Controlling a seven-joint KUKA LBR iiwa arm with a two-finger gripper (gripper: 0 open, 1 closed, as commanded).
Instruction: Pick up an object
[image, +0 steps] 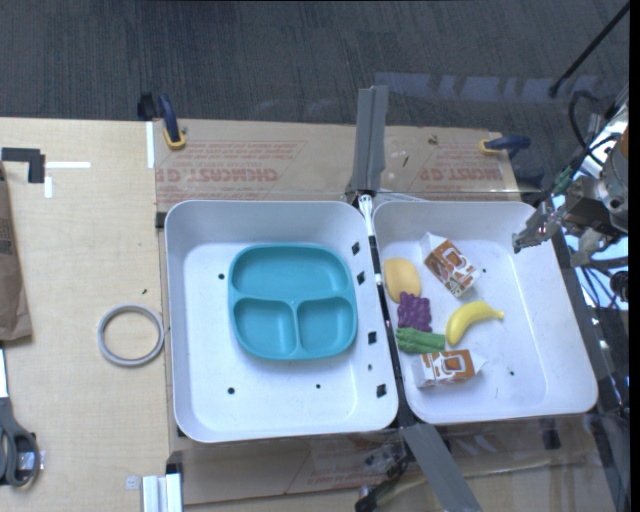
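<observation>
The right bin (560, 360) holds a yellow banana (471, 320), a yellow lemon (402, 277), purple grapes (414, 313), a green vegetable (420, 340) and two small orange-and-white cartons (449, 268) (446, 368). They lie clustered in the bin's left half. My gripper (540, 228) hangs at the right bin's upper right corner, above the rim and well away from the objects. I see nothing between its fingers.
The left bin (190, 380) holds a teal divided plate (294, 301). A grey ring (131, 333) lies on the wooden bench to the left. Clamps (168, 118) sit along the back edge. A metal divider post (368, 140) stands between the bins.
</observation>
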